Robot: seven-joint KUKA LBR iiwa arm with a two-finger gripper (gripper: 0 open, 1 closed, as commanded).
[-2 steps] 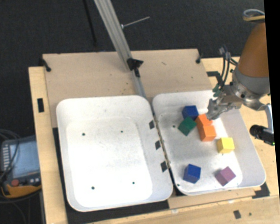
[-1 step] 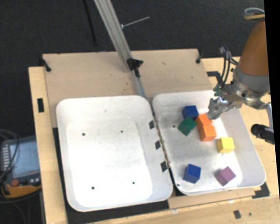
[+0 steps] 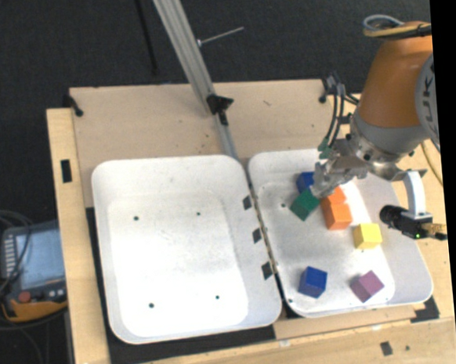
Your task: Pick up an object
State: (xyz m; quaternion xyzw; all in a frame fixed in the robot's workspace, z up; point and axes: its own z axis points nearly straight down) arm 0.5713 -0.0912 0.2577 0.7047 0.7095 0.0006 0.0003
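Observation:
The right bin (image 3: 401,281) holds several blocks. My gripper (image 3: 327,179) hangs low over its upper middle, coming down from the grey and orange arm (image 3: 389,86). A small blue block (image 3: 304,181) lies just left of the gripper, partly hidden by it. Just below-left of the gripper, a green cube (image 3: 304,206) sits tilted. An orange block (image 3: 337,210) lies directly under the gripper's lower side. Further toward the front are a yellow cube (image 3: 366,235), a second blue cube (image 3: 313,281) and a purple cube (image 3: 367,285).
The left bin (image 3: 106,226) stands beside the right one, with black clips along the shared rim (image 3: 257,234). A slanted metal post (image 3: 196,70) rises behind the bins. A black fitting on the arm (image 3: 400,220) hangs over the right bin's right side.

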